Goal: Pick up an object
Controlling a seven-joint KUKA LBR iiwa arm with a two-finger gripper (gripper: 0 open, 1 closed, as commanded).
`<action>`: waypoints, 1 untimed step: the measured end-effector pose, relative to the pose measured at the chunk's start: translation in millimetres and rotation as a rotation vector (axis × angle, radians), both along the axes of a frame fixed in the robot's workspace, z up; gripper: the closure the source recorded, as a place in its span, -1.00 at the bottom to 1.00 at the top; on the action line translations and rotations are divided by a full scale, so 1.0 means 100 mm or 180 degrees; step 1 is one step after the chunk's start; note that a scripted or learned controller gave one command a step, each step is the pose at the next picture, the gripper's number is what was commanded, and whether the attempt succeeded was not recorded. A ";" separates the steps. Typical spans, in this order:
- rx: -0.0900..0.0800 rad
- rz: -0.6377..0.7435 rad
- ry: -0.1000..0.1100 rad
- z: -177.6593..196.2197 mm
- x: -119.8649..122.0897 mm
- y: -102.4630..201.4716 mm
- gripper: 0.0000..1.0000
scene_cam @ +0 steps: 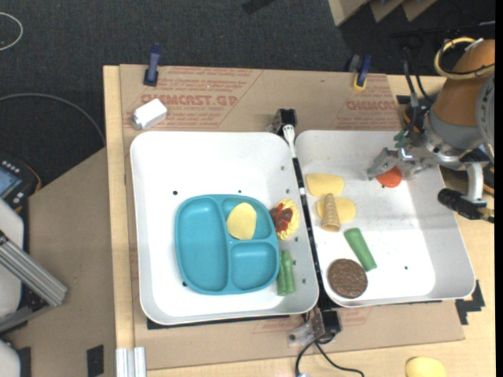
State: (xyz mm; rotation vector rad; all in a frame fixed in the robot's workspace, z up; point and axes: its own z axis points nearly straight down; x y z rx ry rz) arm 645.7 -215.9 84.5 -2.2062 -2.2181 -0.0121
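**Inspector A:** We found the gripper [391, 166] low in the right bin [440, 242], near its upper edge, with a small red-orange object [390, 180] directly beneath it. We could not tell whether the fingers were open or closed on it, as the metal blurred together at that spot.

**Inspector B:** Agreed. We judged the red-orange piece to be a light plastic toy food, stiff and somewhat smooth, so it might slip under a shallow pinch. We thought a hold across its widest part would serve best.

**Inspector A:** As to pose, we recorded the arm [464, 93] entering from the right, its wrist bent downward and leaning toward the bin's centre.

**Inspector B:** We also noted, well apart from the gripper, a yellow piece [324, 184], a cone [331, 212], a green stick [360, 248] and a brown disc [346, 277] in the same bin. In the left bin [157, 210] we logged a blue divided tray [212, 246] holding a yellow item [242, 221].
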 end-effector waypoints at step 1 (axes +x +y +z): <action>0.0002 -0.0001 0.0004 0.00 0.05 0.00 -1.00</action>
